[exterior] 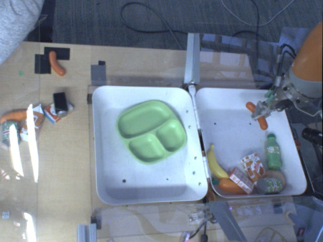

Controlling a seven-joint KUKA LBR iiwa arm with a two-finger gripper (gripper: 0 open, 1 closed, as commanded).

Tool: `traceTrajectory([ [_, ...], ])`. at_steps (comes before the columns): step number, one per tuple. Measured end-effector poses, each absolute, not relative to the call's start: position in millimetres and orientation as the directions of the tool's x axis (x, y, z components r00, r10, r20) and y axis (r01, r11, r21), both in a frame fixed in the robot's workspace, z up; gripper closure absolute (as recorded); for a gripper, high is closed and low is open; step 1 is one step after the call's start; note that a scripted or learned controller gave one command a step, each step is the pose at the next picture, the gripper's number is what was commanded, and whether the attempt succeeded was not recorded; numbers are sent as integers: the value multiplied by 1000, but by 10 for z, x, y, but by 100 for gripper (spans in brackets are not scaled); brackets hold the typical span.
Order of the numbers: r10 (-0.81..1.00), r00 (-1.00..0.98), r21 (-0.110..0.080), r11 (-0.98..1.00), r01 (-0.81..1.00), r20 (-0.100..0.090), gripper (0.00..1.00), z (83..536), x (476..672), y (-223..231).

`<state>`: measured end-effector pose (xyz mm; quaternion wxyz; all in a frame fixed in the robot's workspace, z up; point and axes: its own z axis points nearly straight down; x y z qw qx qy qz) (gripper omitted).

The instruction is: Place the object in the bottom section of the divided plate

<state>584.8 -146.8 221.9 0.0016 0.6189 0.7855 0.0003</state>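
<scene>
Green and bare, your divided plate (151, 131) awaits in the left bin (108, 185), while the claw (264, 110) at the right bin's (227, 135) one o'clock grips the orange sausage (257, 115), so carry and release remain.

No text, brand, number or sign can be read anywhere in the view. The green bottle (273, 152) carries a pale label, the small carton (251, 166) in the right bin has red and white printing, and the can (273, 185) beside it has a green label, but all of it is too small and blurred to make out.
</scene>
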Motion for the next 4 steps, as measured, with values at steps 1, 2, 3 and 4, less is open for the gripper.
traceTrajectory([
  [1,941,-337,4,337,941,-2,100,2589,6366,-598],
  [2,959,-284,4,284,959,-1,100,2146,6702,261],
  [3,823,-569,3,569,823,-1,100,1836,6693,517],
  [4,823,-569,4,569,823,-1,0,1839,6694,516],
])
